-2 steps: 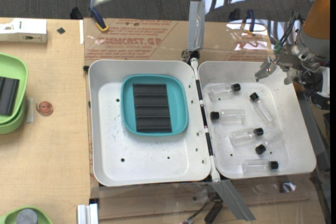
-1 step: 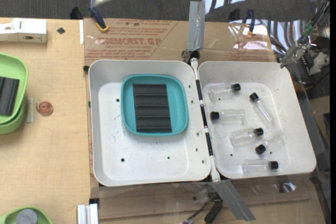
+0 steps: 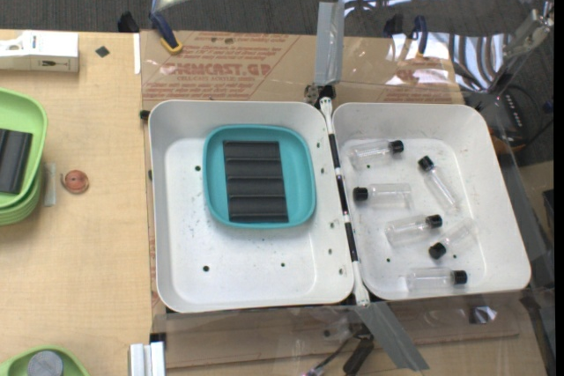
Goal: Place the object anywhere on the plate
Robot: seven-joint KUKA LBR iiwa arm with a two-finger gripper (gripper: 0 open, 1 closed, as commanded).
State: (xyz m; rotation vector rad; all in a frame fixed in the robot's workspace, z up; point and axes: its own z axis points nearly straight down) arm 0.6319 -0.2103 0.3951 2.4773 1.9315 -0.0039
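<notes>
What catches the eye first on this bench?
The teal plate with its dark ribbed insert sits in the left white bin. Beside it, the right bin holds several clear vials with black caps, scattered loose. A green dish peeks in at the far left.

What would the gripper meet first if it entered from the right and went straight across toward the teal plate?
Probably the right bin at its outer rim, then the clear vials lying inside it, if it travels low. Its height cannot be judged here.
</notes>
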